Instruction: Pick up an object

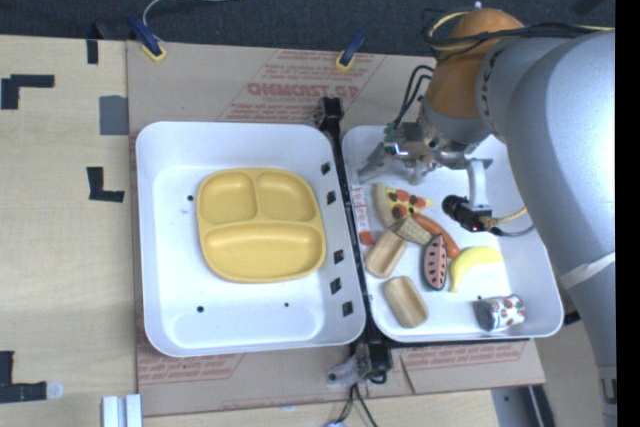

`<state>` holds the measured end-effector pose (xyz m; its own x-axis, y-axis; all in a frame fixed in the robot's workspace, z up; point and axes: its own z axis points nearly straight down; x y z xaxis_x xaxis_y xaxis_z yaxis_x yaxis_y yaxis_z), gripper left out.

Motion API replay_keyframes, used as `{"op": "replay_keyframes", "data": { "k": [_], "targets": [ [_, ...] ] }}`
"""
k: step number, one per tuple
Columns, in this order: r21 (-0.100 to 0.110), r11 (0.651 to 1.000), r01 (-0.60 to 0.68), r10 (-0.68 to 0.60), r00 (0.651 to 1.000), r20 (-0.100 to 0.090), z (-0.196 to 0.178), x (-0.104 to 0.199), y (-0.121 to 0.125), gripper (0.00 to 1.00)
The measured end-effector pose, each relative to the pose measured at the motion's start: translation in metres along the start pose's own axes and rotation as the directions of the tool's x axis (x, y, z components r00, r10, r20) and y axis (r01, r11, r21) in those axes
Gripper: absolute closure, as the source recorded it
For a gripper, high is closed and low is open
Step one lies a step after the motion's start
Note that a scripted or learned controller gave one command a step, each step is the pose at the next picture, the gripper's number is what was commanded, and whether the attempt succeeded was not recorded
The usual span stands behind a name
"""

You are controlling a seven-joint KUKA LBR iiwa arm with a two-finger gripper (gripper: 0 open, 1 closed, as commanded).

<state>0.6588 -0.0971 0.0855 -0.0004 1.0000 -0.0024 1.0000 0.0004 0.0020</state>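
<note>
White plastic forms the 2 bins on the cardboard-covered surface [250, 95], seen in the camera view from above at a slant. Left bin [165, 215]: 1 yellow 3-compartment plate [262, 223], lying flat near the middle. Right bin [530, 275]: a cluster of small toy foods, namely a pizza slice [400, 206], a sausage [441, 229], a watermelon slice [435, 263], a yellow banana-like piece [473, 264], 2 tan bread pieces [385, 255] [405, 300] and a grey-and-red can [499, 312] near the front right corner. Most of these pieces touch or overlap; the can lies apart from them.

Arm [560, 115]: grey, with an orange band [462, 80], reaching in from the right. Pincer [412, 153]: low over the back of the right bin, just behind the pizza slice. Whether its fingers are wide or narrow cannot be told from this angle, and no object is seen between them.

Task progress, as a judgement: nothing is picked up yet. All candidate objects rest in the right bin; choosing one, closing on it and lifting remain to be done.
</note>
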Motion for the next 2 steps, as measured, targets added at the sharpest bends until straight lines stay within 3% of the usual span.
{"op": "replay_keyframes", "data": {
  "k": [1, 2],
  "targets": [
    [0.001, 1.000, 0.001, -0.001, 1.000, -0.001, 0.001, 0.002, 0.010, 0.00],
    [-0.001, 1.000, 0.000, 0.000, 1.000, 0.000, -0.001, -0.023, -0.018, 0.00]
  ]
}}
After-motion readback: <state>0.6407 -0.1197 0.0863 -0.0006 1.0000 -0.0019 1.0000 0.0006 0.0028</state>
